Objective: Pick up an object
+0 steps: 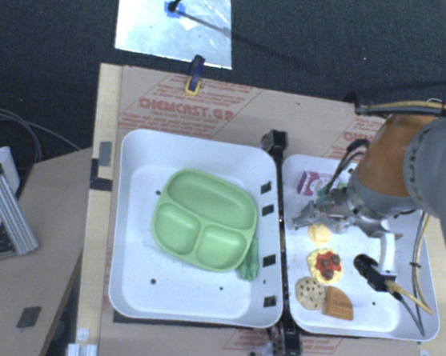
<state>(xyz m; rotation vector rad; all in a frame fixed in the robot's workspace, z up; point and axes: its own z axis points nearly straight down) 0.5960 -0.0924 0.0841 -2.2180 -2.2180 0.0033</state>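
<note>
The yellow block point(321, 234) lies just beside my claw point(320, 216), on its near side, low on the floor of the right bin point(400, 312). Whether it touches the claw I cannot tell, and I cannot tell whether my claw is apart or together; nothing shows clamped in it.

Past the block, further toward the bin's near rim, sits a tart point(326, 264) with red on top. It is close to the block but apart from it. Beyond that a cookie point(308, 292) and a toast point(339, 303) lie side by side near the rim. On the far side of my claw a packet point(313, 182) lies flat near the far wall.

The wall between the bins stands close to my claw's left in the view, so room there is tight. The floor to the right is barer.

Across that wall, the left bin point(151, 172) holds a green plate point(204, 220) with a cloth point(250, 260) at its corner. Both bins rest on the tabletop point(216, 104).
</note>
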